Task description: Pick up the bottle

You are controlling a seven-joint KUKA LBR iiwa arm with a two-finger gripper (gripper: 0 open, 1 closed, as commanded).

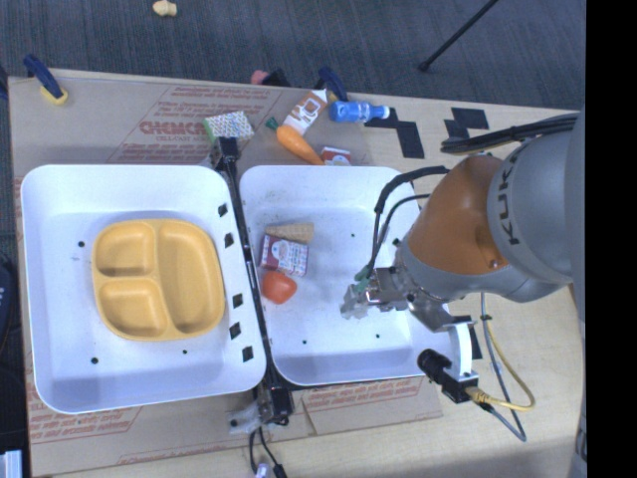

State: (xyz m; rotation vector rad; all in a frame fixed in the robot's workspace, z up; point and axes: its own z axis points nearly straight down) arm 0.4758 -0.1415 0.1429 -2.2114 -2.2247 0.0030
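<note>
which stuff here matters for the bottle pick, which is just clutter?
Belongs to the job:
- blue bottle, lying on the cardboard beyond the right bin
- gripper, low inside the right bin

Lying about:
- yellow divided plate in the left bin
- red packet
- tomato
- carrot

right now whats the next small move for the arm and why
Probably lift and travel toward the bench's far edge: the gripper sits low in the right bin, while the blue bottle lies outside it, beyond the bin's far rim beside the carrot.
</note>
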